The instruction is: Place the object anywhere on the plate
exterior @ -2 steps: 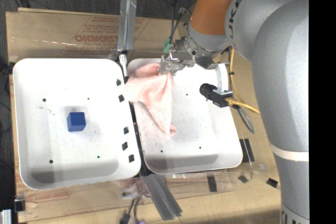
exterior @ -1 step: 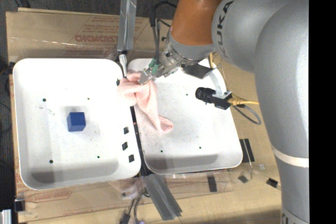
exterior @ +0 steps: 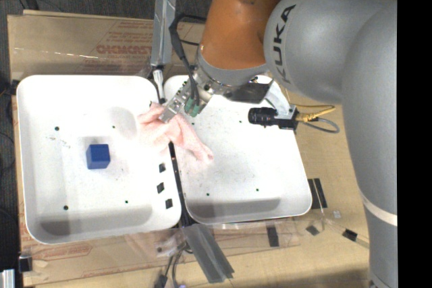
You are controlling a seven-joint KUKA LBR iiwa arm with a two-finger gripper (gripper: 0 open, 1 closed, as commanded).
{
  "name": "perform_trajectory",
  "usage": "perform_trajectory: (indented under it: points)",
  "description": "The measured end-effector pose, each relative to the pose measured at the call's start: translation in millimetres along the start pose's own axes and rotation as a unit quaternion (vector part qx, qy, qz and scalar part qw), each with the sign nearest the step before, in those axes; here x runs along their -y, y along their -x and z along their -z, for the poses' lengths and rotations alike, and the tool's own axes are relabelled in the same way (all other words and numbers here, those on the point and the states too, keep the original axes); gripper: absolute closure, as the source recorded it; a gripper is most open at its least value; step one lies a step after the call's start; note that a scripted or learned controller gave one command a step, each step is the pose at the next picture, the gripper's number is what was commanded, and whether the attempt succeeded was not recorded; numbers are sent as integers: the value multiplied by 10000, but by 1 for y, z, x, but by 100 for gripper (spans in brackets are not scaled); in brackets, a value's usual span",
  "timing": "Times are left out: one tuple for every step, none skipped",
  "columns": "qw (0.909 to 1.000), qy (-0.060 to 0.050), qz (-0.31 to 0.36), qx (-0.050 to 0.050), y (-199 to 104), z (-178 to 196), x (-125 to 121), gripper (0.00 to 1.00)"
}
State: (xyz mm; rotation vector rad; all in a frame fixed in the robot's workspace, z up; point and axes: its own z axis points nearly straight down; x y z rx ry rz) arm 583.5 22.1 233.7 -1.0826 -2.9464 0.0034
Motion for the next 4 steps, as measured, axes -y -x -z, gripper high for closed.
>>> perform_trajectory:
  points:
    - [9796, -3, 2010, -3, -50, 2, -32, 100]
    - [9380, -5, 3466, -4, -96, 9, -51, 100]
    - [9374, 3, 3483, 10, -141, 0, -76, 100]
    - [9375, 5, 3479, 12, -141, 0, -76, 0]
